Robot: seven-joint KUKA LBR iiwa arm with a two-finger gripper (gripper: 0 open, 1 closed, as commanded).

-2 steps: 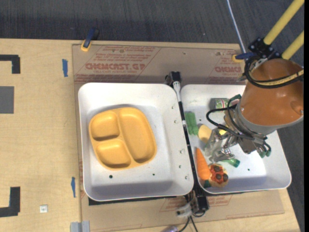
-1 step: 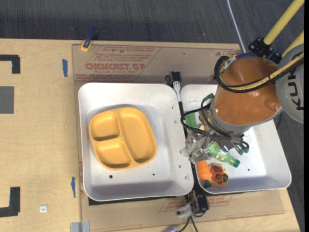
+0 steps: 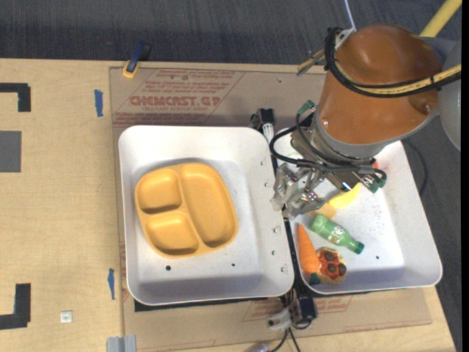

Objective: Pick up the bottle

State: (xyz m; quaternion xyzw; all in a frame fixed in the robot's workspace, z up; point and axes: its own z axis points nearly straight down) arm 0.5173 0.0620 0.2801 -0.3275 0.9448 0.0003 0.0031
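So the green bottle [image 3: 336, 235] is lying on its side in the right bin [image 3: 410, 226], long axis running diagonally from upper left down to lower right, cap end toward the lower right. The gripper [image 3: 294, 195] sits just up and to the left of it, near the bin's left wall, with nothing held; honestly can't tell if the jaws are apart or together under that wrist. A carrot [image 3: 307, 249] lies close beside the bottle, so I'd guess the approach needs a short shift down-right.
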